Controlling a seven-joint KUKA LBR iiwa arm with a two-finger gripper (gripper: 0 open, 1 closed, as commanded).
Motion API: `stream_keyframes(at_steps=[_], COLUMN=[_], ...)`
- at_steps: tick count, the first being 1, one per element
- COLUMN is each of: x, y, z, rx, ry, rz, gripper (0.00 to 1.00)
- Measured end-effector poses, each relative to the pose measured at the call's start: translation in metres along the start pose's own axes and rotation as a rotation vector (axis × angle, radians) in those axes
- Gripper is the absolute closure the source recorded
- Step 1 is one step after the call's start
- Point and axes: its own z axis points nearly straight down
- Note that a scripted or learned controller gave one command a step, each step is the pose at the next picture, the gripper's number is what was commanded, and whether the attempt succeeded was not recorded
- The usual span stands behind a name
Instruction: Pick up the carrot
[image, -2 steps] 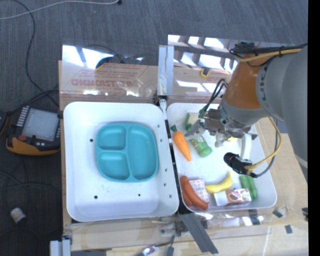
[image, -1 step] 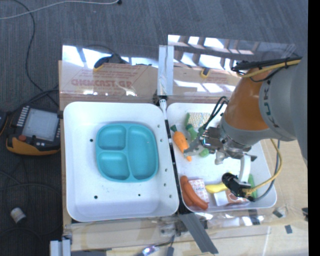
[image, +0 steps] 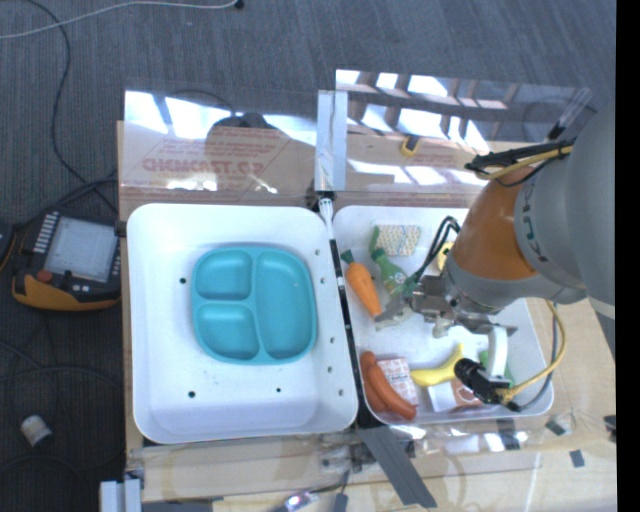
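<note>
**Desk:** Where is the carrot?

**Operator:** I see the carrot (image: 363, 288) in the right bin (image: 440, 218). It lies close along the wall shared with the left bin (image: 160, 380), with its green top pointing to the far end and its orange tip toward me. It's flat on the bin floor, and nothing is lifting it.

**Desk:** And the gripper?

**Operator:** The gripper (image: 396, 303) is low in that same bin, just beside the carrot on the arm's side and about level with its lower half. From this angle the metal parts blur together, so I can't tell whether the jaws are open or closed. I can't see the carrot between them.

**Desk:** What else is close by?

**Operator:** A green item (image: 384, 256) sits just beyond the gripper, with a pale patterned piece (image: 398, 238) behind it. At the near end there's a yellow banana (image: 438, 374), and a red sausage (image: 386, 392) lies along the near-left corner. The left bin holds a teal divided plate (image: 252, 303), which is well apart from the arm.
</note>
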Motion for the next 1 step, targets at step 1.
stream_keyframes(at_steps=[1], x=[0.0156], y=[0.0144], z=[-0.1727], rx=[-0.004], ry=[-0.004], rz=[0.018], gripper=[0.0])
